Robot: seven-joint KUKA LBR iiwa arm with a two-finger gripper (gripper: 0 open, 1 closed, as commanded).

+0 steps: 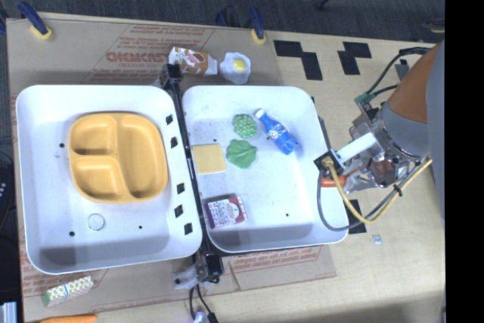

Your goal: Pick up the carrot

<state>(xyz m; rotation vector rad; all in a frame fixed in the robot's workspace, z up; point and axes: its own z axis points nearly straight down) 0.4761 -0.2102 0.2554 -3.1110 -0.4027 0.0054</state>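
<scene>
The right bin (291, 200) has bare white floor along its right side, and the left bin (34, 163) touches its left rim. The arm (412, 106) hangs just outside its right rim. The gripper (338, 176) is at that rim; open or closed cannot be told. The carrot (330, 181), a small orange stub, shows at the gripper's tip.

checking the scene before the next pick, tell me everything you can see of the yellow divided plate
The yellow divided plate is a rounded-square tray of what looks like matte plastic, with three compartments: one long one on the right, two smaller on the left. It lies flat, right way up, in the left bin, toward its upper middle, resting on the bin's floor.
</scene>
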